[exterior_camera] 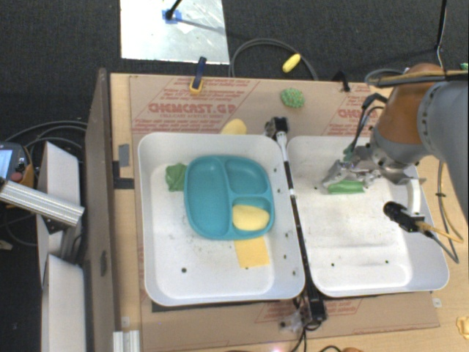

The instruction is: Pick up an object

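Note:
My gripper (352, 180) reaches down into the right bin (366, 262) near its back edge, coming in from the right. Its two metal fingers (334, 176) are spread apart, so it is open. A small flat green piece (345, 188) lies on the bin floor right at the fingertips, between them. I cannot tell whether the fingers touch it.
The left bin (165, 270) holds a teal divided plate (220, 196) with a yellow lump (250, 216) in it, a flat yellow square (253, 254) and a green leafy bit (175, 176). A yellow thing (234, 127) and a green ball (292, 97) lie behind the bins.

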Available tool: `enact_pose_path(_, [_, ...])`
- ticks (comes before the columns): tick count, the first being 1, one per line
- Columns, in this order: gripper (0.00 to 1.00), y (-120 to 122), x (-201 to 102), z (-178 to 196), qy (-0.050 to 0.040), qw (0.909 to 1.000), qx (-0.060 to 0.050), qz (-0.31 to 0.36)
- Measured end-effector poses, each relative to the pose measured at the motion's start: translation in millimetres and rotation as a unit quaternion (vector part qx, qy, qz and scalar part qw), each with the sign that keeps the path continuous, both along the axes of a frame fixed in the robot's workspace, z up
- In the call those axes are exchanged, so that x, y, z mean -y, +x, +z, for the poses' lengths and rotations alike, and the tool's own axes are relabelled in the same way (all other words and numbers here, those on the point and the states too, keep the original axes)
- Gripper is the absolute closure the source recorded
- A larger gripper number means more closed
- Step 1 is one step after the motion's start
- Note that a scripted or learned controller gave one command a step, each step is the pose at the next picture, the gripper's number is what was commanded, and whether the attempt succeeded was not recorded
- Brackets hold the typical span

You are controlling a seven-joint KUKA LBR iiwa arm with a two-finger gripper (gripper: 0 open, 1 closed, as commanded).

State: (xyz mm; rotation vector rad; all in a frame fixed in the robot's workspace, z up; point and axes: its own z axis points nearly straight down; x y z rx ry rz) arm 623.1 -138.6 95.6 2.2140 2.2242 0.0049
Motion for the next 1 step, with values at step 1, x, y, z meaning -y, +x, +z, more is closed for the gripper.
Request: enact_pose_path(1, [1.00,-29.6,-43.2,88.3,0.0008,1.0000,0.000,0.001])
